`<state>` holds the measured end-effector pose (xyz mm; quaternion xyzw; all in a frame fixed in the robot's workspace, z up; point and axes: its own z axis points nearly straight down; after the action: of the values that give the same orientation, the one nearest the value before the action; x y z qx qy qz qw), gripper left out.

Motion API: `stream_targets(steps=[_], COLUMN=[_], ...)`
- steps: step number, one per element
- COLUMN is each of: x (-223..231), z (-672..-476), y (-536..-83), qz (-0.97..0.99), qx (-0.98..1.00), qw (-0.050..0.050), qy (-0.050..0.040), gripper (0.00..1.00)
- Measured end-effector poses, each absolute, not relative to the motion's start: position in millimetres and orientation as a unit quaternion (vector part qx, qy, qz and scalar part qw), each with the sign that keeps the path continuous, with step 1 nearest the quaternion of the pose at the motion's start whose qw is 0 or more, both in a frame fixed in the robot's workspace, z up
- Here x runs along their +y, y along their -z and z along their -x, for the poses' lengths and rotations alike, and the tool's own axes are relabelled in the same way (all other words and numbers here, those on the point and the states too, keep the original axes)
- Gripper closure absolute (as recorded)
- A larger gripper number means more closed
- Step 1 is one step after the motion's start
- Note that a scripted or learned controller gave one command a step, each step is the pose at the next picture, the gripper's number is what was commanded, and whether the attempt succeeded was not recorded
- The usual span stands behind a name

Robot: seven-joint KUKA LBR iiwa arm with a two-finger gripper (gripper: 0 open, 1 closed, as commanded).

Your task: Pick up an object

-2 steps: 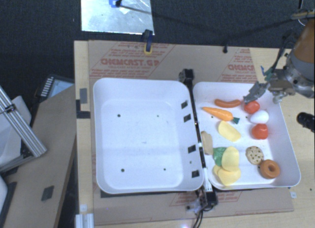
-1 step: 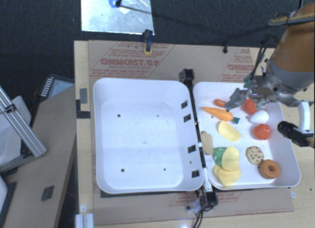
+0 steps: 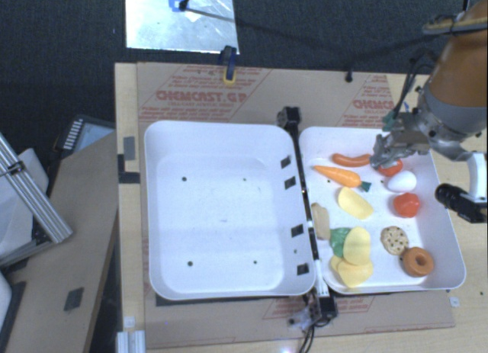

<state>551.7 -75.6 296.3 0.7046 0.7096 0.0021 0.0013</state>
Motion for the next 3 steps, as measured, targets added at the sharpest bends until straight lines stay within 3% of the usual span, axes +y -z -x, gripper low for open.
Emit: stream_targets(steps=[1, 2, 3], x=[-50.7, -13.1, 12.1], z=[-642.0, -670.4, -669.0], y=[-332.7, -356.2, -389.4], qz=[-0.704, -0.704, -0.704], qx=[0.71, 0.71, 0.71], qw=[0.004, 0.003, 0.002], qy=[-0.0042, -0.0028, -0.0025], gripper=[1.0, 1.0, 1.0])
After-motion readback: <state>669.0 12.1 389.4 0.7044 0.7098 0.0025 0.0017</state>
